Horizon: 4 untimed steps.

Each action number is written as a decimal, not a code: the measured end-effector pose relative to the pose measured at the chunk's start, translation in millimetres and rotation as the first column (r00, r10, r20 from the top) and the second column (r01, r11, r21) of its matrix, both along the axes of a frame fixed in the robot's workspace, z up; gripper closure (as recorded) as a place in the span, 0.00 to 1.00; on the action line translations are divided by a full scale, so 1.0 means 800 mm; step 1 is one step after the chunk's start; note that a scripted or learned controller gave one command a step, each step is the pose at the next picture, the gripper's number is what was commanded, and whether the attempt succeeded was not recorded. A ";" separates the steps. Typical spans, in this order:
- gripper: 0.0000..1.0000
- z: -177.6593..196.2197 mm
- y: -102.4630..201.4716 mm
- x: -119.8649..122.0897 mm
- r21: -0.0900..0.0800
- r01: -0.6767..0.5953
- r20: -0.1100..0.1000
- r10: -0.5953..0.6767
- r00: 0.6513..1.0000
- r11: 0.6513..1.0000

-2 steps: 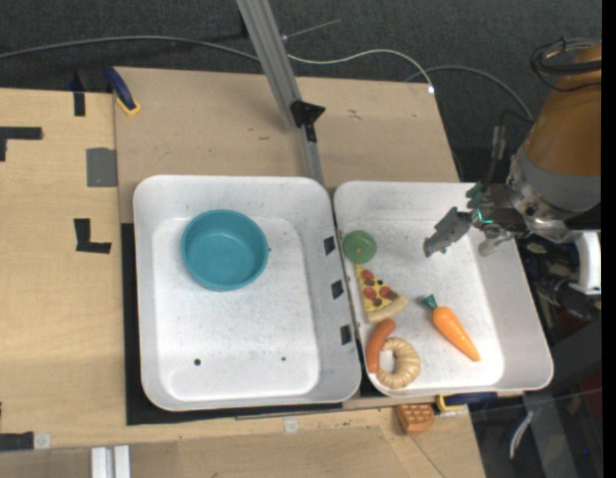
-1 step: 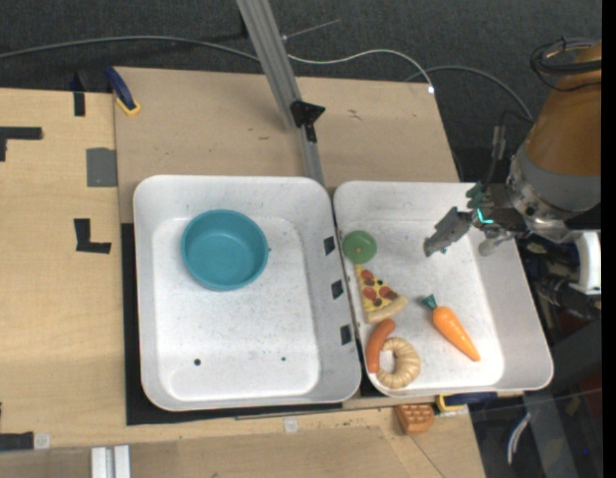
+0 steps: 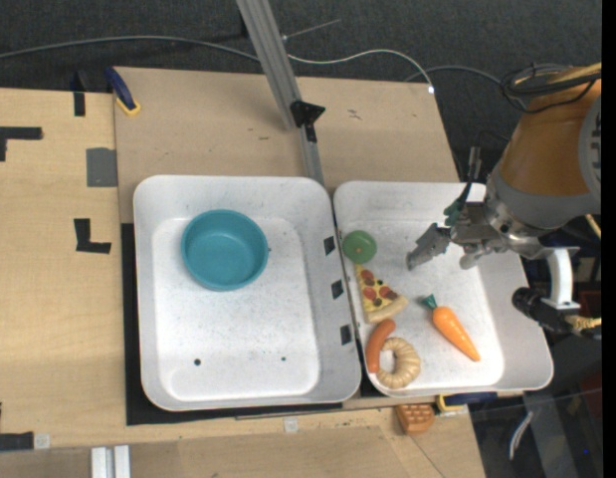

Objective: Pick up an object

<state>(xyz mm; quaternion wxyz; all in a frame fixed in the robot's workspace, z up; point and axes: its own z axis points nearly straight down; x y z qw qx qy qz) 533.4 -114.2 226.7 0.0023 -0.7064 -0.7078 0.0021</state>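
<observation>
The jaws [image 3: 449, 250] hang over the right bin [image 3: 516, 366], spread wide with nothing between them: one finger points left toward the bin's middle, the other sits just right of it. The arm [image 3: 551, 157] comes in from the right above them.

Several toys lie in this bin, any of which would serve. The carrot [image 3: 454, 331] is nearest, just near-side of the jaws and lying at a slant, green top pointing far-left. It looks like light, hard plastic, smooth and tapered, so it may squirt out if pinched near the tip; the thicker middle, taken across its width, seems the best hold. The pizza slice [image 3: 376, 293] lies flat to the left, thin and hard to get under. The green ball [image 3: 358, 245] sits farther left by the bin's wall and would likely roll. At the near-left corner a sausage [image 3: 378, 344] curves against a donut [image 3: 398, 361], touching it, so a clean grab there looks awkward.

The left bin [image 3: 153, 297] holds a blue bowl [image 3: 224, 249].

The finger pads are small and blurred, and the wrist covers part of the right bin's far edge. A small orange thing [image 3: 415, 418] on the counter [image 3: 49, 297] below the bins is too small to identify.
</observation>
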 end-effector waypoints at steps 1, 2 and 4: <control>0.00 -0.068 0.012 -0.009 0.001 0.000 -0.001 0.000 1.000 1.000; 0.00 -0.149 0.015 -0.010 0.001 0.001 -0.003 -0.001 1.000 1.000; 1.00 -0.054 0.019 -0.009 -0.001 0.000 0.010 0.000 1.000 1.000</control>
